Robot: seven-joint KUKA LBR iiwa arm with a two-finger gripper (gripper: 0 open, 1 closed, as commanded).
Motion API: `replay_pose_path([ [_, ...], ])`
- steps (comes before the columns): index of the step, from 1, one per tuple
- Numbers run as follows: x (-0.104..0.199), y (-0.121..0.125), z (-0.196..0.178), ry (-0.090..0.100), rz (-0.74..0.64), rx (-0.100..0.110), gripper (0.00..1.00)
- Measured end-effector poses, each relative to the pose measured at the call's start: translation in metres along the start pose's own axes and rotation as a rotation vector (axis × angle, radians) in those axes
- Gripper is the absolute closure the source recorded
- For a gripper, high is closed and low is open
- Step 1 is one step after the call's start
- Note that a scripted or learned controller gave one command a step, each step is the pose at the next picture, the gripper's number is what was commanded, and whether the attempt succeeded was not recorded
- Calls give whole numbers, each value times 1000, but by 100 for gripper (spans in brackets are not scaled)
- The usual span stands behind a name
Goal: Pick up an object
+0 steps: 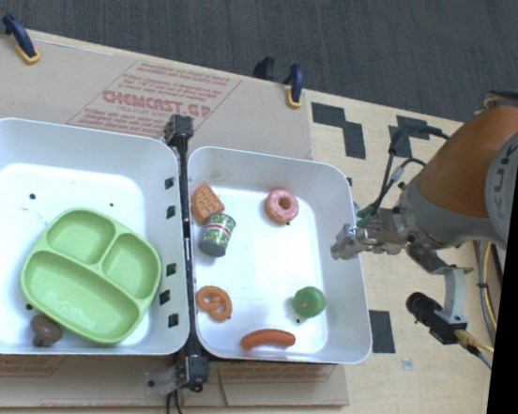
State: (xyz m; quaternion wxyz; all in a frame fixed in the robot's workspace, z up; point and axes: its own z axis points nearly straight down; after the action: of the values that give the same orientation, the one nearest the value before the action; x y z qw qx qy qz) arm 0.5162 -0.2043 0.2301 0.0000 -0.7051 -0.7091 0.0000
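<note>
In the right bin (274,167) lie a pink donut (282,205), an orange waffle piece (207,202), a small green-labelled cup (218,234) on its side, a pretzel (214,302), a green round fruit (309,302) and a red sausage (267,340). My gripper (351,241) hovers over that bin's right rim, right of the donut and above the green fruit. It holds nothing that I can see.
The left bin (22,137) holds a green divided plate (91,274) and a small brown object (46,331) at its front left corner. Black clips (179,210) join the bins. A cardboard sheet (160,94) lies behind them.
</note>
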Motion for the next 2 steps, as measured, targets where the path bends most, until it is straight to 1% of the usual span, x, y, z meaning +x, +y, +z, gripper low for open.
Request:
replay_pose_path([
  [1, 14, 28, 15, -1, -1, 1, 100],
  [2, 21, 55, 26, -1, -2, 1, 100],
])
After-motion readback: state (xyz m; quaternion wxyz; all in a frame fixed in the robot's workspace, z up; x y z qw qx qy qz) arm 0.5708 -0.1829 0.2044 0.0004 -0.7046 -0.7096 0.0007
